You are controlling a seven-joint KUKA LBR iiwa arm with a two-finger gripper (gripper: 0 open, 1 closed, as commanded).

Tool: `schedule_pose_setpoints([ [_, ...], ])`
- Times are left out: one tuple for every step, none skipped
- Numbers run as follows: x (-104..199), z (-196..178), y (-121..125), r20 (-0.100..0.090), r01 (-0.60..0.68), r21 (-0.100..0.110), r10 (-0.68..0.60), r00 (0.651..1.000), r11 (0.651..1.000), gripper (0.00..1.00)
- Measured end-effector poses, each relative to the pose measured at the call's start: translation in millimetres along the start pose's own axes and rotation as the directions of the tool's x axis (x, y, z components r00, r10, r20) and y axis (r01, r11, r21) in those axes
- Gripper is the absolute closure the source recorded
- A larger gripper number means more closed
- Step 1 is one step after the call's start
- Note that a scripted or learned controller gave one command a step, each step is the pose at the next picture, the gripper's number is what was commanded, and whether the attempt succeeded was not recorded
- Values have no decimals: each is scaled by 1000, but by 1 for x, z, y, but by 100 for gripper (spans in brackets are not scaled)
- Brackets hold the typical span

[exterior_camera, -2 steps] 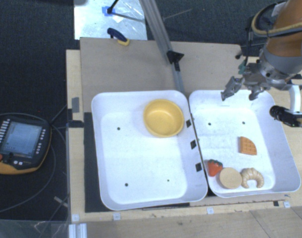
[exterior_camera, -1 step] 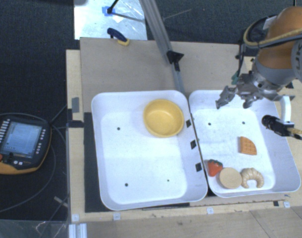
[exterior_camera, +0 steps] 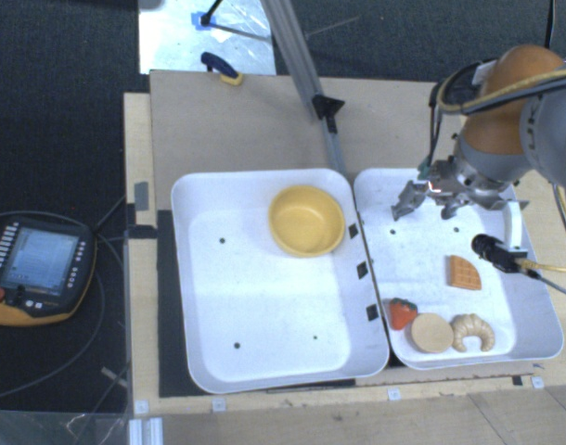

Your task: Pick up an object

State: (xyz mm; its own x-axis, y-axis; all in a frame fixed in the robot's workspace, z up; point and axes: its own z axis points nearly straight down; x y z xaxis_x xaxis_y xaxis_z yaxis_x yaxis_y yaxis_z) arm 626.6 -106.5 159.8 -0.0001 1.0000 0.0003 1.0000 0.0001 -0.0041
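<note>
My gripper hangs over the far part of the right bin, its two fingers spread open with nothing between them. In the same bin, nearer the front, lie an orange waffle piece, a red strawberry-like toy, a round tan biscuit and a pale croissant. All of them are well in front of the gripper and apart from it. A yellow bowl sits upright at the far right of the left bin.
A grey pole slants down to the ridge between the bins at the back. A teach pendant lies off the bench at the left. A blue and yellow clamp sits on the board's far edge.
</note>
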Motion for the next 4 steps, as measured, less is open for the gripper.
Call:
schedule_pose_setpoints([
  [-5, 44, 4, 0, 0, -2, 0, 1000, 1000, 0],
  [-5, 31, 5, 1, 0, -6, 0, 1000, 1000, 100],
  [-8, -32, 8, 1, 0, -10, 0, 1000, 1000, 100],
  [-14, -90, 17, 1, 0, -10, 0, 1000, 1000, 100],
])
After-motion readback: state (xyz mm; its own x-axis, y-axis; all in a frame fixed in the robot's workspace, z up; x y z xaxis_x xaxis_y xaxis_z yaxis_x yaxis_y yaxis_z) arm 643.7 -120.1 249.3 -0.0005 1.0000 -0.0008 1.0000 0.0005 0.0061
